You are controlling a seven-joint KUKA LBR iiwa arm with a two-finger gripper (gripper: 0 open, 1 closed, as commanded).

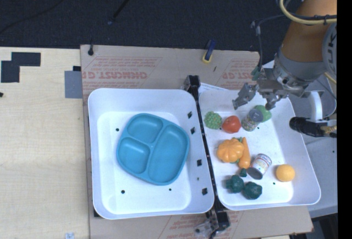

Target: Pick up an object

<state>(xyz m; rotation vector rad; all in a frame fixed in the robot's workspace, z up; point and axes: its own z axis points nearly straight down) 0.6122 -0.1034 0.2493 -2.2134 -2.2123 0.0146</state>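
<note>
Two fingers of the gripper point(256, 101) are hanging spread wide, gripping nothing; it should be descending straight, centring over the grey-green object point(254, 118) beside the tomato point(231, 124).

Blue divided plate point(152, 148), red tomato point(231, 124), yellow ball point(285, 173), white bins point(102, 101).
</note>
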